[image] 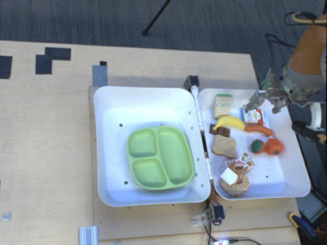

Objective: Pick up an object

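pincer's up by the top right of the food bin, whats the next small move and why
Probably a short descent. The pincer hangs over the right bin's upper part, just above the small red and white packet, with the banana to its left. Nothing shows between its fingers, so lowering straight onto the packet looks like the nearest pick.

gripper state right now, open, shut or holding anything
Gripper: open, holding nothing, poised above the right bin near the small red and blue carton.
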### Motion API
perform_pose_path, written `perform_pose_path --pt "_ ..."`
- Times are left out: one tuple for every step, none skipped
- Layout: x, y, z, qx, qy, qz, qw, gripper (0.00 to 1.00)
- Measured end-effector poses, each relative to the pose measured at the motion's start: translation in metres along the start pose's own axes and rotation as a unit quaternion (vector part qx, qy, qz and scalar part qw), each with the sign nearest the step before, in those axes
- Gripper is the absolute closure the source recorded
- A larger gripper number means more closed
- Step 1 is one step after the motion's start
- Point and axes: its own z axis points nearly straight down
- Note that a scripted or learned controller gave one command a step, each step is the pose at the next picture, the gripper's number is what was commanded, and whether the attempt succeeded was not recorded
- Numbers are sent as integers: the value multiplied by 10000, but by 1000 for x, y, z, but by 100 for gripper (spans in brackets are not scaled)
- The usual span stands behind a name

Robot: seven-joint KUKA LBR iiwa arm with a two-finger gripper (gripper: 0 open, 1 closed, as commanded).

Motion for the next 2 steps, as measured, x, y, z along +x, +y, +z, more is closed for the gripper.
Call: perform_pose_path --pt "32 -56 63 13 3 12 10000 0" --pt "61 -101 101 -46 -6 20 10000 0"
